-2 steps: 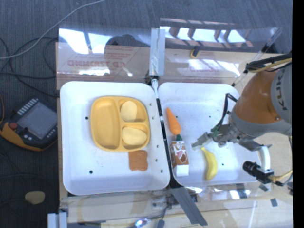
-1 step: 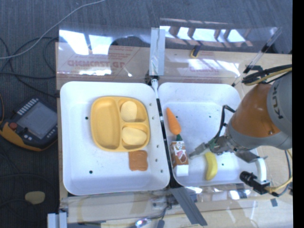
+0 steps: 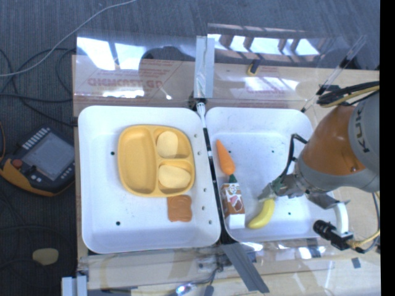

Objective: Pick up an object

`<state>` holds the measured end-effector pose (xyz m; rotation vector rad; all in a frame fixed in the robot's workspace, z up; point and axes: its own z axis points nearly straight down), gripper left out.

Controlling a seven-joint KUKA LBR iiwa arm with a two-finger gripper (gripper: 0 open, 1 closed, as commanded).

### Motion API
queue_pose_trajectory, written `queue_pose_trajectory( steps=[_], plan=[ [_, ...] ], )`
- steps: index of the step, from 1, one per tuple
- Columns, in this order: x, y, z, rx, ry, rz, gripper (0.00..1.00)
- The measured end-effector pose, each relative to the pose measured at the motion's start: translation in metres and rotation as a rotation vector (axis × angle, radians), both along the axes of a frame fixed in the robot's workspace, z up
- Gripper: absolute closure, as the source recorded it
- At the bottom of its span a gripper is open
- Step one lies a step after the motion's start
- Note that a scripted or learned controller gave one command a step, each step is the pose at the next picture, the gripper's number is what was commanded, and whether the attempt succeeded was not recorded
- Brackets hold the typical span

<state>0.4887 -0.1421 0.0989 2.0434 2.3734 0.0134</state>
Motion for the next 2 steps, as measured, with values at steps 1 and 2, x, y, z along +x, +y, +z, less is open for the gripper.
queue_pose_trajectory(
  steps=[1, 2],
  plan=[
    [-0.001, 0.027, -0.008, -0.007, -0.003, -0.089, 1.00],
    [0.072, 0.063, 0.085, -0.003, 0.014, -0.060, 1.00]
  ],
)
